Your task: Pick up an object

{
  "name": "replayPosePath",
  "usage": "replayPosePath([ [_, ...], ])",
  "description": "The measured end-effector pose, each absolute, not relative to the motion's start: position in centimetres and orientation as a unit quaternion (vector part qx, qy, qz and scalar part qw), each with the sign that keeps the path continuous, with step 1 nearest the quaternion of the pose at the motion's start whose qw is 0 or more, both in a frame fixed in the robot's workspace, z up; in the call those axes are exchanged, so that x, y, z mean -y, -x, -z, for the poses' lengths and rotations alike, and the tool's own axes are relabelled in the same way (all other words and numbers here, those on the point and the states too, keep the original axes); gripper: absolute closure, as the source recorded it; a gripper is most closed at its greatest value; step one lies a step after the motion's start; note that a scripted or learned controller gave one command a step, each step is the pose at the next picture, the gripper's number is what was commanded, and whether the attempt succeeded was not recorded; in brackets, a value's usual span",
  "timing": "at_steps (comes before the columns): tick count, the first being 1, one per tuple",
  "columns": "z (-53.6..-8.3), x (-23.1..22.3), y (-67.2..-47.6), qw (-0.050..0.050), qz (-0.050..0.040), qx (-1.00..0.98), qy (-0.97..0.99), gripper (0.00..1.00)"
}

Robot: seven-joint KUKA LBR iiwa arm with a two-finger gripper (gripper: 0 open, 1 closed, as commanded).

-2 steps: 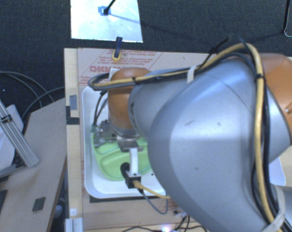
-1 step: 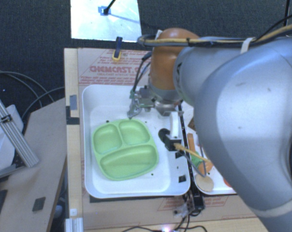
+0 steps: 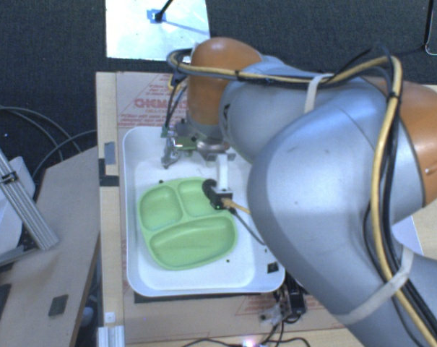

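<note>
While the pincer [image 3: 167, 157] hangs, open or closed I cannot tell, the green three-part plastic plate [image 3: 189, 241] lies near it.

Green divided plate [image 3: 185, 226] sits in the white bin [image 3: 139, 273], more toward its 6 o'clock end. Gripper [image 3: 170, 155] hangs at the bin's 12 o'clock end, near the plate's rim. Big grey arm [image 3: 326, 194] hogs the 3 o'clock side.

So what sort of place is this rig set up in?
Most likely a robotics lab test bench, not a home. A grey arm reaches over a shallow white bin holding a green divided plate, the bin sits on printed cardboard, and an aluminium frame rail stands at the left.
</note>
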State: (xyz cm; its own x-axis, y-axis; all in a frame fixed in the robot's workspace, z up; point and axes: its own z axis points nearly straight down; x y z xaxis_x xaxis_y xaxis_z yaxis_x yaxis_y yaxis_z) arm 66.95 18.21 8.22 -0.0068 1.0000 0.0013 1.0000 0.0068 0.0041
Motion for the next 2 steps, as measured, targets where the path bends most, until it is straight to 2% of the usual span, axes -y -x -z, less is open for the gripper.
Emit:
replayPosePath([
  [1,-9.9,-23.9,-66.9,0.0,-0.0029,-0.71,-0.704,0.0],
  [2,-10.9,-23.5,-67.0,0.002,-0.0024,-0.71,-0.704,1.0],
])
